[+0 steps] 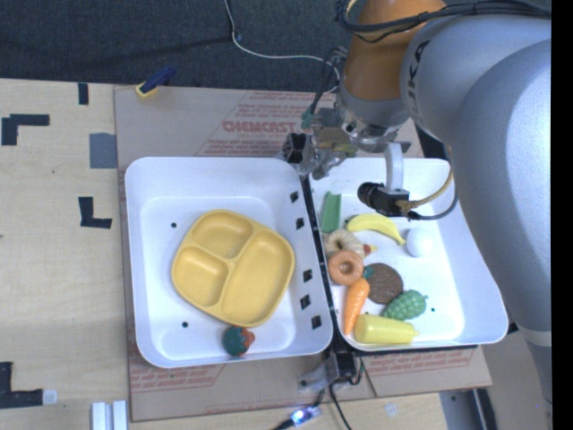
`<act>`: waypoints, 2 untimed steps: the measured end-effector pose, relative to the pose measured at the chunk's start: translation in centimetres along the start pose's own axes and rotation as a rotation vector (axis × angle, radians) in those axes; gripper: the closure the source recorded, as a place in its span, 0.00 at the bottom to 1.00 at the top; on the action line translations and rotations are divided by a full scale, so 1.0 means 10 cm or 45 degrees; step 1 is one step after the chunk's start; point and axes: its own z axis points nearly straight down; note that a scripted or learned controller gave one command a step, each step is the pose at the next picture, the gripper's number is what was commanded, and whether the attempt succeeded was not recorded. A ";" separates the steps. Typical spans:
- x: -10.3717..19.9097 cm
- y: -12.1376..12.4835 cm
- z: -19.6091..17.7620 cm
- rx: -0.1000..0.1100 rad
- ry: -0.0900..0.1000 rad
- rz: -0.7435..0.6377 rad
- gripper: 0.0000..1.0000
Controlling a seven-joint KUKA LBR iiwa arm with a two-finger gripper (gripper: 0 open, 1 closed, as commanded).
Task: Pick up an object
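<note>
Gripper (313, 155) hangs at the far end of the wall shared by the two bins, below the orange band (385, 34) of the arm (483, 106). Its fingers are lost in dark clutter, so I cannot tell how they are set, and nothing can be seen held in them.

Left bin (152, 186) holds a yellow tray (233, 267) with three compartments, lying flat near the middle and turned at an angle. Just beside the tray's near edge sits a small ball (237, 339), teal with an orange patch.

Right bin (461, 280) holds the rest, crowded along its left side. A green piece (331, 211) lies nearest the gripper, close to the shared wall. A banana (376, 227) lies to its right, with a white egg (417, 243) just beyond the banana's tip. Below the green piece comes a pale ring (340, 240), then a glazed donut (345, 267) touching it. A brown cookie (384, 283) lies right of the donut. A carrot (355, 306) slants down from the donut toward the near wall. A green bumpy fruit (404, 306) sits just below the cookie, and a yellow piece (383, 331) lies along the near wall, touching the carrot's tip.

Both bins rest on a cardboard sheet (215, 124) on the table (54, 240). A yellow-and-blue item (156, 81) lies at the sheet's far left corner.
</note>
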 end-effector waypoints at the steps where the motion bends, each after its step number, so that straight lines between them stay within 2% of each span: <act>1: -0.01 0.04 -0.13 -0.003 0.000 0.003 1.00; 2: 0.10 0.10 0.03 -0.001 -0.002 0.004 1.00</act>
